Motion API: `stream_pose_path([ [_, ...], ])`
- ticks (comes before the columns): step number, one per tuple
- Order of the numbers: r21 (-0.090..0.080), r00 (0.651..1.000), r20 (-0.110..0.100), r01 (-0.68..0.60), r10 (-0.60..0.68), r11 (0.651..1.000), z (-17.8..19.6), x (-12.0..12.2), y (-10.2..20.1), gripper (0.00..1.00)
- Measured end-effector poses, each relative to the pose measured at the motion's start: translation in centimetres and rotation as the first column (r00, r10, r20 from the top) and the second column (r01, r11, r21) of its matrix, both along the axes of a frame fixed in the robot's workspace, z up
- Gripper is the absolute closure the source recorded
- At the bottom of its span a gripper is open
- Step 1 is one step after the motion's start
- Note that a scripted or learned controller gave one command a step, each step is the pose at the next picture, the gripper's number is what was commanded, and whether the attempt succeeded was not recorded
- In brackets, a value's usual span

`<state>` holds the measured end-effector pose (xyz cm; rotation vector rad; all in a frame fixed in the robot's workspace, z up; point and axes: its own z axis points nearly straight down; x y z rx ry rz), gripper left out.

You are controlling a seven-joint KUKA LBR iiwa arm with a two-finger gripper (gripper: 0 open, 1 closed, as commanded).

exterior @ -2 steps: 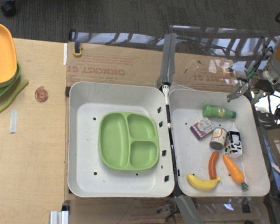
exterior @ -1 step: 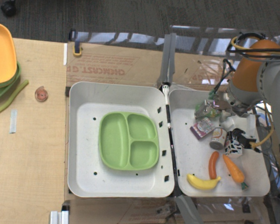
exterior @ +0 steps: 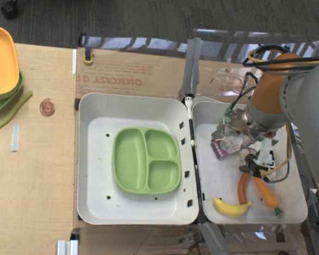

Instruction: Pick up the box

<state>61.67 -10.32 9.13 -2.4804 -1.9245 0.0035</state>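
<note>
Across the bench (exterior: 29, 197), a pale wooden top partly covered by brown cardboard (exterior: 130, 76), two shallow white bins sit side by side, touching along their inner rims. From the right, the grey arm (exterior: 314, 102) with its orange band (exterior: 269, 94) leans in over the far part of the right bin (exterior: 295, 207).

Next in size, the left bin (exterior: 91, 163) carries a green divided tray (exterior: 146, 160) lying flat near its middle, three compartments facing up. At the bench's left edge a stack of orange and green plates (exterior: 0, 77) is cut off by the frame, well apart from both bins.

Below the orange band, the tool (exterior: 241, 132) hangs low over the far left part of the right bin, directly above a small purple and white box (exterior: 224, 147) that rests on the bin floor. Whether the tool is released or clenched cannot be told: its tips blend into shiny crumpled wrapping around the box, and the box cannot be seen between them.

Nearer the camera in the same bin lie a carrot (exterior: 267, 194), an orange-red sausage-like piece (exterior: 243, 187) just beside it, and a yellow banana (exterior: 231, 207) close to the near rim. A tangle of dark and yellow cable hangs from the wrist above the carrot.

Smallest, a pink round object (exterior: 47, 107) and a pale strip (exterior: 15, 138) lie on the bare bench left of the bins.
</note>
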Motion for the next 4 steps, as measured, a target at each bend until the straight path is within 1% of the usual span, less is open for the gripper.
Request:
stream_pose_path([
  [1, -0.001, 1.000, 0.001, 0.001, -0.001, 1.000, 0.9, 0.0, -0.1, 1.00],
  [2, -0.001, 1.000, 0.000, 0.001, -0.001, 1.000, 0.9, 0.0, -0.1, 0.00],
  [3, 0.001, 0.962, 0.000, -0.272, 0.272, 0.962, 0.0, -4.5, 0.9, 0.00],
  [4, 0.001, 0.921, 0.001, -0.390, 0.390, 0.921, 0.0, -9.9, -1.0, 0.00],
])
